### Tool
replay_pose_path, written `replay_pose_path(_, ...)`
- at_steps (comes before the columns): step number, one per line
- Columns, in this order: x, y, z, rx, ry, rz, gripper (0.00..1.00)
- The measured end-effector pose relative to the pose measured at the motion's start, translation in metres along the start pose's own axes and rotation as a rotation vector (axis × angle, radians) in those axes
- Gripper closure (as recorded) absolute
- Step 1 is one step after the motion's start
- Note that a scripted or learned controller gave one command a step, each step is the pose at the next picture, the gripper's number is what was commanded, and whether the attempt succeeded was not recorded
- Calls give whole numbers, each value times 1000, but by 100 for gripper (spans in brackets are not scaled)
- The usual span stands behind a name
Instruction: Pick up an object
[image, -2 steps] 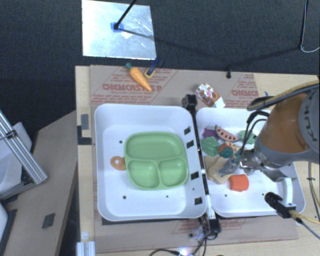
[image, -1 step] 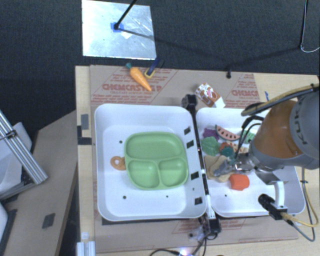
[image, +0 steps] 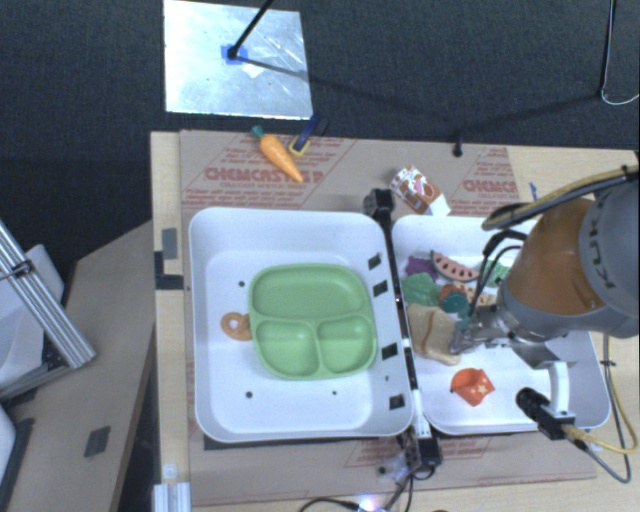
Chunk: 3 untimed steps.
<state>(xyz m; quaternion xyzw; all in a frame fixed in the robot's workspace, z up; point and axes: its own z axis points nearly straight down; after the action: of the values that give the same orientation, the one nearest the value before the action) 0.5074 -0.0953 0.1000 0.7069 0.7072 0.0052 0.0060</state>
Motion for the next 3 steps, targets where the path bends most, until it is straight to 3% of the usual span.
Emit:
replay_pose_path(2,-10,7,-125,7,-1,-4,100)
replay_pose_path(3,-10,8,-124,13,1,-4,100)
